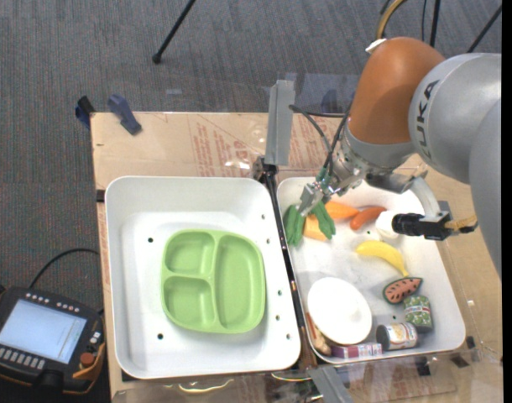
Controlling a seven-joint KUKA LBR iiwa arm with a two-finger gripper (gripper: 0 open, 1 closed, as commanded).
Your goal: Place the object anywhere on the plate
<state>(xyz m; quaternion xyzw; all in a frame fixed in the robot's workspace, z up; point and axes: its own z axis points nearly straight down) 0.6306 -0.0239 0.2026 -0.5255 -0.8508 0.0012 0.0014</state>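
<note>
Barely started. My gripper is down in the right bin at the carrot, apparently touching its greens; whether it's clenched I cannot tell. Plate bare in left bin. Grasp, lift, carry, drop left.

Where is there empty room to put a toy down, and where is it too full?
The green plate has all three sections bare, and so is the white floor of the left bin around it. In the right bin it is crowded: carrot, banana, white disc and cans leave only small gaps.
</note>
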